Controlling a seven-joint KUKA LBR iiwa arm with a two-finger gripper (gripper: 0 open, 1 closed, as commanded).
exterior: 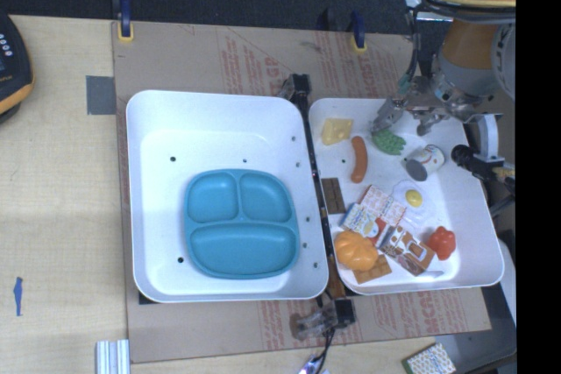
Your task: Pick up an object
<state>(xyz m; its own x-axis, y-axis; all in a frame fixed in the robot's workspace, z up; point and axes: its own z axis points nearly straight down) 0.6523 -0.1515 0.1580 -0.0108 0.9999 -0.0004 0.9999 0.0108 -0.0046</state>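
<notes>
While the gripper [396, 120] hangs low over the far end of the right bin [487, 274], its fingers look spread, one tip touching the green leafy piece [388, 141], nothing held between them. Closest candidate is that green piece, beside the sausage [358, 159] and yellow wedge [336, 131]. A good grasp would centre both fingers astride it, descend straight, then close before lifting clear of the bin wall
</notes>
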